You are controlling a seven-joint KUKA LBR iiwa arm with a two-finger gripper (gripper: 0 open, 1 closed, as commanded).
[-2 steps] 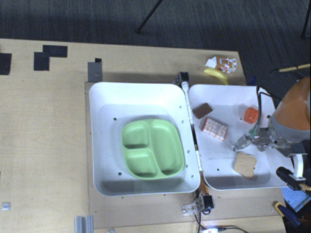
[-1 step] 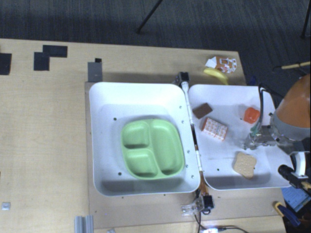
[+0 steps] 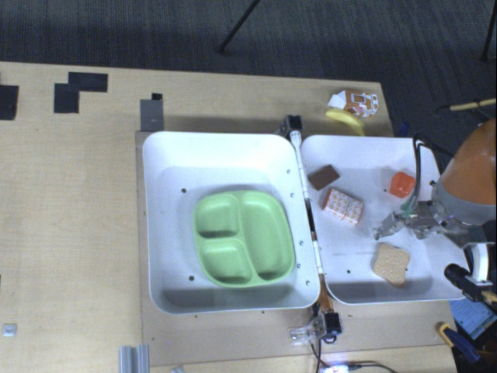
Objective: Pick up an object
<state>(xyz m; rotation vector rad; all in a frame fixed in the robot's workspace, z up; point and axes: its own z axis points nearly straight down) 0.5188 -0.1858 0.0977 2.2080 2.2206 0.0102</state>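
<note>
Pale wooden worktop (image 3: 70, 231) under everything, carrying two shallow white bins side by side. Left bin (image 3: 167, 208) holding a green three-compartment tray (image 3: 245, 237), lying flat near its middle. Right bin (image 3: 357, 278) holding four small things, all well apart from one another: a dark brown block (image 3: 324, 176) near the far left corner, a patterned pink-and-white box (image 3: 342, 206) just below it, an orange-red piece (image 3: 401, 183) toward the far right, and a tan slice like bread (image 3: 390, 263) near the front wall. Grey arm with orange band (image 3: 472, 179) reaching in from the right edge. Gripper (image 3: 400, 225) low over the right bin floor, fingers (image 3: 385, 230) spread apart with nothing between them, sitting between the orange-red piece and the tan slice, just above the slice and clear of it. Beyond the bins, on the worktop's far edge, a yellow banana-shaped toy (image 3: 345, 119) touching a small printed packet (image 3: 359, 102).
</note>
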